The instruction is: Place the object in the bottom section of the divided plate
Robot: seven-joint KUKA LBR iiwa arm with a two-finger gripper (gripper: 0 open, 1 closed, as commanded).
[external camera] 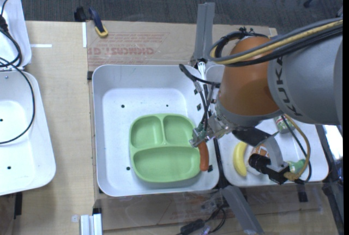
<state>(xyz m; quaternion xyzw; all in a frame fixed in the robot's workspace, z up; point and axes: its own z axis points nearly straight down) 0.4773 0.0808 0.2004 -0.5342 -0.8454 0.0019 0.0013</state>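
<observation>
A green divided plate [163, 148] lies in the left bin [109, 119], with two small sections at the far side and one large section at the near side. An orange-red elongated object [204, 157] stands along the plate's right rim, between the plate and the bin wall. My gripper [198, 137] is directly above that object's upper end and touches or nearly touches it. The arm's orange band and grey body cover the area to the right.
A yellow banana [239, 159] lies in the right bin [322, 174], near its left wall. Small packets [283, 124] and a green item [297, 166] sit further right there. A wall divides the two bins right beside the gripper.
</observation>
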